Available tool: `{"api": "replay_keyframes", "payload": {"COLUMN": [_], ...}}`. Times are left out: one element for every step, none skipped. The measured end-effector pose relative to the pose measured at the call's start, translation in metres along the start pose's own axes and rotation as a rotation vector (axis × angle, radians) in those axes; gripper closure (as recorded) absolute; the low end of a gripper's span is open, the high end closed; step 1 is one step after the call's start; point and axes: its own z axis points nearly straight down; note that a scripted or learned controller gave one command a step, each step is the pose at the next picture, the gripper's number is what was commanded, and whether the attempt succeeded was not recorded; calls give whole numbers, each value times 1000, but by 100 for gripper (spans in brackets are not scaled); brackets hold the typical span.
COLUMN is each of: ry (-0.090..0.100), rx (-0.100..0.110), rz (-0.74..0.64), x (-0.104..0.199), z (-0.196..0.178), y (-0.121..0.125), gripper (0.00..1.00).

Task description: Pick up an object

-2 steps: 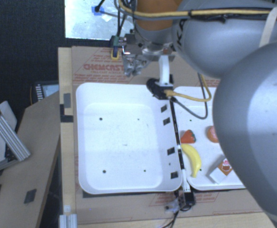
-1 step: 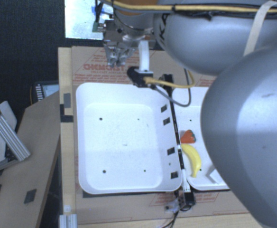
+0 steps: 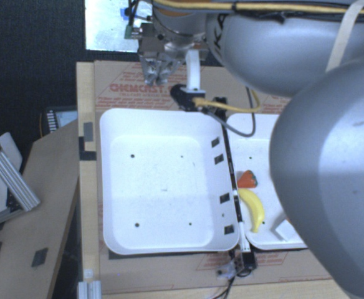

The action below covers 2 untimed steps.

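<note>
Table (image 3: 88, 167): two shallow white plastic bins; yellow banana (image 3: 252, 208), red fruit (image 3: 247, 179) awaiting pick in right bin (image 3: 263, 139); hand (image 3: 157, 73) raised behind left bin (image 3: 110, 167), finger state indiscernible

A robotics lab: a bulky grey robot arm (image 3: 306, 55) trailing yellow cables looms over two shallow white plastic bins (image 3: 113, 167), which sit on a cardboard-covered tabletop (image 3: 119, 86) beside ribbed aluminium framing (image 3: 7, 173).

White bins (image 3: 116, 167) (on cardboard (image 3: 119, 86))
</note>
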Motion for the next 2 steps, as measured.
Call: {"api": "replay_keyframes", "payload": {"ry": [-6, 0], "rx": [20, 4], "rz": [11, 10], "x": [-9, -8], "z": [180, 169], "y": [-24, -20], "gripper": [100, 0]}}
